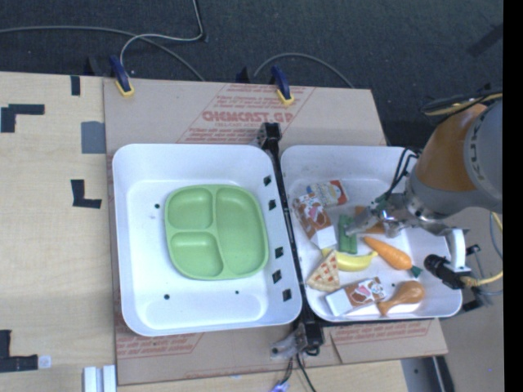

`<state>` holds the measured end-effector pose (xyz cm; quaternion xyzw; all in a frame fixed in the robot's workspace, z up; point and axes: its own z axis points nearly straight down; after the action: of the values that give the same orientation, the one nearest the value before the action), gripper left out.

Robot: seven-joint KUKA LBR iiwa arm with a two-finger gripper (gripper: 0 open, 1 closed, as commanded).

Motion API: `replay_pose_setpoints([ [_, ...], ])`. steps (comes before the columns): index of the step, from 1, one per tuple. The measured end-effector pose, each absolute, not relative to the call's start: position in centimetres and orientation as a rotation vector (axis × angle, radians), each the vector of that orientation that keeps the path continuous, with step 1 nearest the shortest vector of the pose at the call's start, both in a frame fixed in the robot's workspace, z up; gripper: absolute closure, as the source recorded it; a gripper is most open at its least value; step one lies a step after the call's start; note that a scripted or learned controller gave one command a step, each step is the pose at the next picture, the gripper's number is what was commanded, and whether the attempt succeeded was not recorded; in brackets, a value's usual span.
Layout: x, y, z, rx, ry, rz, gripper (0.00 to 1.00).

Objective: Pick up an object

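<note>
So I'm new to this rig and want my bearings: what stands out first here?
The green divided plate lying alone in the left bin catches the eye. Next, the right bin holds a jumble of toy food, including a carrot, banana and pizza slice, with the gripper reaching in from the right.

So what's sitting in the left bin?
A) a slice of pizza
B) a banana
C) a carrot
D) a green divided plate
D: a green plate with three compartments lies in the left bin; the carrot, banana and pizza slice are all in the right bin.
</note>
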<state>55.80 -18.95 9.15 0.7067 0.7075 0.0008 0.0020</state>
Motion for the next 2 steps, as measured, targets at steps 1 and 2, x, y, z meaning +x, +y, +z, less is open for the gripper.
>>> replay_pose_setpoints([
  [1, 63.8, -14.0, 8.9, 2.215, 2.219, 0.010, 0.00],
  [2, 53.2, -12.6, 9.1, 2.215, 2.204, 0.006, 0.00],
])
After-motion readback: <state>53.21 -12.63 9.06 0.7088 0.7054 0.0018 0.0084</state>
